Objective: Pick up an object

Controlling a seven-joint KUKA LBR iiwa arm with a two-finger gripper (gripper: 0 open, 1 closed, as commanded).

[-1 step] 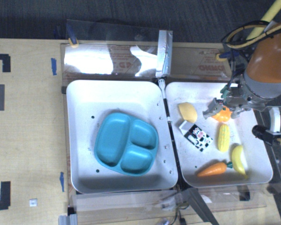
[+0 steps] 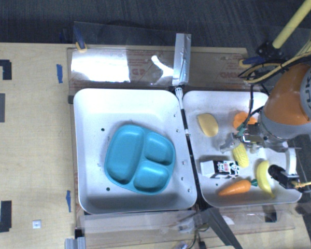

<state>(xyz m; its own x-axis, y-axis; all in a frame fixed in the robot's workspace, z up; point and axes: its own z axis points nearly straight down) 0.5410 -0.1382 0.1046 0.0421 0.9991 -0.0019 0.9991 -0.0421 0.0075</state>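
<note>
Two bins, left bin occupied by one blue tray, right bin by one carrot, banana, corn, lemon, card, gripper lowered among them, grip undetermined.

The scene is evenly and fairly brightly lit from above. A strong white glare lies on the clear plastic sheet at the upper middle of the frame, washing out its surface. The two shallow white bins look slightly overexposed, with soft faint shadows inside. The dark floor along the top is dim. Overall sharpness is moderate, small details blurred.
</note>
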